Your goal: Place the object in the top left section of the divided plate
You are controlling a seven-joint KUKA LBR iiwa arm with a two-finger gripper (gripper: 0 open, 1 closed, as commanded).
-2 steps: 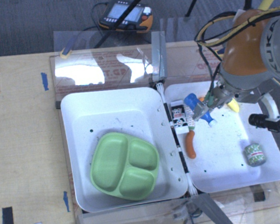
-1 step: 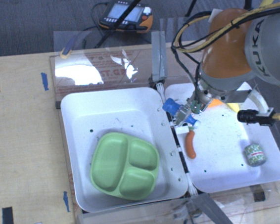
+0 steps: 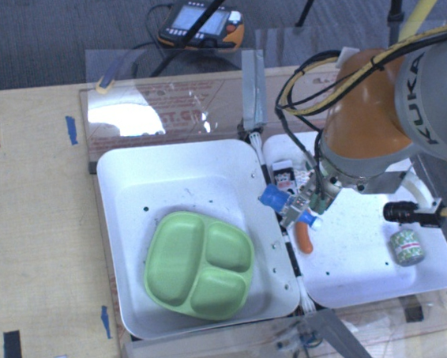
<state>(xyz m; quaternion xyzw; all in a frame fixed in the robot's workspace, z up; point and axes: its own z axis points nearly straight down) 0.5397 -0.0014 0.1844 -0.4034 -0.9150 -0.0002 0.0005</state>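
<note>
Right now the grey two-finger gripper (image 3: 306, 205), its grip unreadable, hovers at the right white bin's (image 3: 376, 273) left edge over a small, seemingly light orange carrot-like piece (image 3: 304, 240), best pinched mid-length.

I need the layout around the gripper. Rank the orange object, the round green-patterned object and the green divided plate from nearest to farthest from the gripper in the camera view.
From the gripper:
1. Orange object, just below it by the right bin's left edge.
2. Round green-patterned object, at the right bin's right side.
3. Green divided plate, in the left bin.
</note>
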